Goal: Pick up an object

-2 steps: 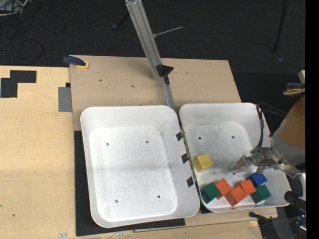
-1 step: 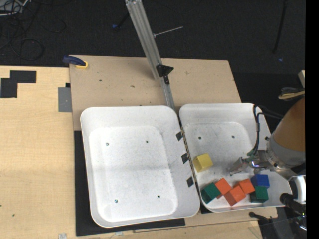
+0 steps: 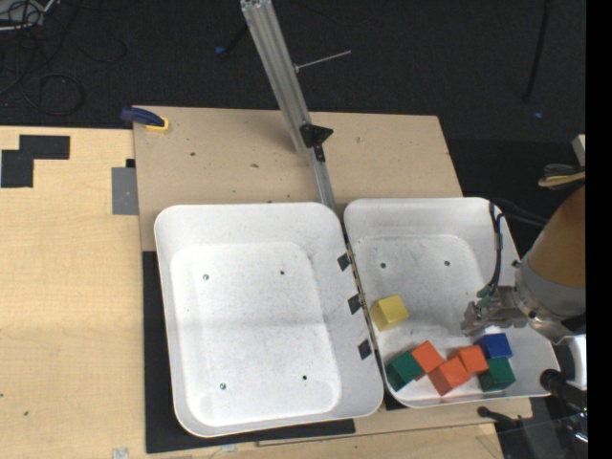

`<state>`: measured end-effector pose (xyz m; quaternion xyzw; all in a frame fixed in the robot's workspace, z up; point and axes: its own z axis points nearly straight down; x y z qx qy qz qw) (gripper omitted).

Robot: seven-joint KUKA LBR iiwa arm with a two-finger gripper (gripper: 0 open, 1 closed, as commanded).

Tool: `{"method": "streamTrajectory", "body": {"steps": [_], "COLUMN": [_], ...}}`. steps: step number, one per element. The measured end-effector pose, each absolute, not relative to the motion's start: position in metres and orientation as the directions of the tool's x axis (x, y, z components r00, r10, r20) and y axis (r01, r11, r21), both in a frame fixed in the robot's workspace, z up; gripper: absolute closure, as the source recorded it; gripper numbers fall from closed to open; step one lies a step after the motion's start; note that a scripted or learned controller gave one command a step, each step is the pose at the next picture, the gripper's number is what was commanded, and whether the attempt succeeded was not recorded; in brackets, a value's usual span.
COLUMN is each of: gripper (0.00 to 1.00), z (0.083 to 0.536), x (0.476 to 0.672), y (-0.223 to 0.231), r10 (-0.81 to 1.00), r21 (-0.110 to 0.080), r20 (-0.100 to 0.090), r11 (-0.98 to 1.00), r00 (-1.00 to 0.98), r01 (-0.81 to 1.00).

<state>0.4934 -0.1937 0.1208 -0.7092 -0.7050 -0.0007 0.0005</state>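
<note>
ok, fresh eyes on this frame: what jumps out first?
The bright blocks bunched in the near corner of the right bin: two orange blocks, two green blocks and a blue block, with a yellow block lying apart, close to the divider. The gripper sits at that bin's right side, just above the blue block. A long metal rail slants across the bench behind the bins.

A wooden bench (image 3: 249,156) is carrying two white bins lying side by side, the left bin (image 3: 251,316) touching the right bin (image 3: 430,247).
</note>
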Motion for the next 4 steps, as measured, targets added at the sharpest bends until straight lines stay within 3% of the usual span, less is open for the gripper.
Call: {"method": "streamTrajectory", "body": {"steps": [3,4], "gripper": [1.00,1.00], "z": [0.268,0.293], "x": [0.493,0.493], "y": [-0.194,-0.195], "r10": [1.000,1.000], "r21": [0.002,0.001], "r20": [-0.001,0.000], "r11": [0.002,0.003], "r00": [-0.002,-0.003], "r01": [1.000,1.000]}}
